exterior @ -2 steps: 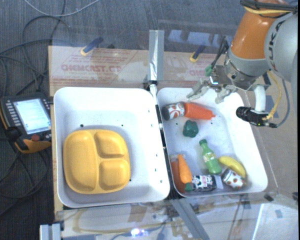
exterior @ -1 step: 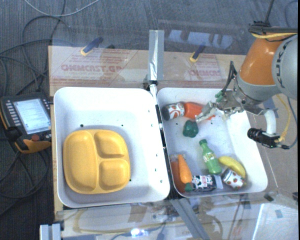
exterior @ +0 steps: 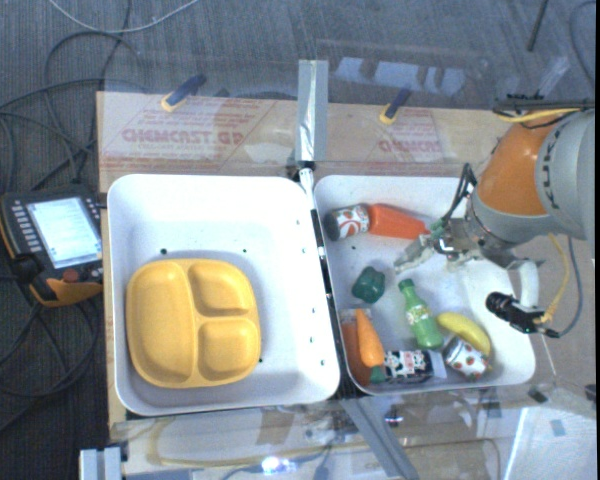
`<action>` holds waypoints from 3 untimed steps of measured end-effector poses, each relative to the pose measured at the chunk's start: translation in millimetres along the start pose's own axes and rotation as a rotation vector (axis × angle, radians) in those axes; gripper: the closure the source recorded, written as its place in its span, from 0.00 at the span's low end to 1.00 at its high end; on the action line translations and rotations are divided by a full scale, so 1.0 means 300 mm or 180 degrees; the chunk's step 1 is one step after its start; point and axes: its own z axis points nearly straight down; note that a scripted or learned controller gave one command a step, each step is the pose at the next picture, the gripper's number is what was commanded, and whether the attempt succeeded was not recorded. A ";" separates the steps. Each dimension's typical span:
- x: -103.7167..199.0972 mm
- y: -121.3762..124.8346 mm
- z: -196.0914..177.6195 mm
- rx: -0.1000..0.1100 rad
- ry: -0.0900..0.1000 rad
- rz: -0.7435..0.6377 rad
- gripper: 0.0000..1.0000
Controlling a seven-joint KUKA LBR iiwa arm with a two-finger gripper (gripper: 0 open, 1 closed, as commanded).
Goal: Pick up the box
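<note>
Box lies at right bin's front edge, beside the carrot; your gripper hovers apart near the bottle, fingers spread, holding nothing

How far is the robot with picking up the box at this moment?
Nothing looks done yet. The box lies at the near edge of the right bin, between the carrot and a can. In hand: the gripper is low over the bin's upper middle, away from the box, holding nothing visible. Left: moving to the box, grasping it, lifting it.
</note>
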 end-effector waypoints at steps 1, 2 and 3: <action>-0.103 0.200 -0.065 0.0029 0.0012 -0.0286 0.00; -0.090 0.041 -0.002 -0.0013 0.0002 -0.0938 0.00; -0.093 0.044 -0.035 -0.0024 -0.0005 -0.0932 1.00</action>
